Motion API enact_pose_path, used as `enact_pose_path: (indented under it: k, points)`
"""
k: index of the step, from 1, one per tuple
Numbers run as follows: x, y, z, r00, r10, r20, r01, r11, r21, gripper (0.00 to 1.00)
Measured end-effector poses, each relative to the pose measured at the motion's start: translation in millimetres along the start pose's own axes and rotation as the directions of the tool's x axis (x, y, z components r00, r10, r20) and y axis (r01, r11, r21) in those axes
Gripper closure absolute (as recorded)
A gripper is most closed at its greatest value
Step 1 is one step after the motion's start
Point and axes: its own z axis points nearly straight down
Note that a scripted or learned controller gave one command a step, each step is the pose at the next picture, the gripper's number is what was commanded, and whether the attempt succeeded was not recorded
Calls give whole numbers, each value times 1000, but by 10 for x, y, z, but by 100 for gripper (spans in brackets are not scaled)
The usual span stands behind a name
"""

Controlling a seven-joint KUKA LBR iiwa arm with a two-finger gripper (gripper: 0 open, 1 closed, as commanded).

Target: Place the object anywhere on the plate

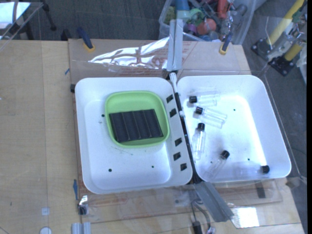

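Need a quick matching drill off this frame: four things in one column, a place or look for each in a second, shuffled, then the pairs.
Column one:
1. green plate
2. dark ridged block
3. clear vials with black caps
4. clear box of coloured items

Column two:
A. lying scattered in the right bin
B. beyond the bins, at the top of the view
C. sitting in the left bin
D. resting on the plate

Pairs: 1-C, 2-D, 3-A, 4-B
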Motion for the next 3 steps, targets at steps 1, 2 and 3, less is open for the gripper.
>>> enact_pose_path:
  k: [1,2,3]
  points:
    - [-2,-2,369,998,70,0,-70,998,1,0]
    - [-47,-3,-303,986,167,0,-167,986,-5,0]
    - [-23,-4,570,973,233,0,-233,973,1,0]
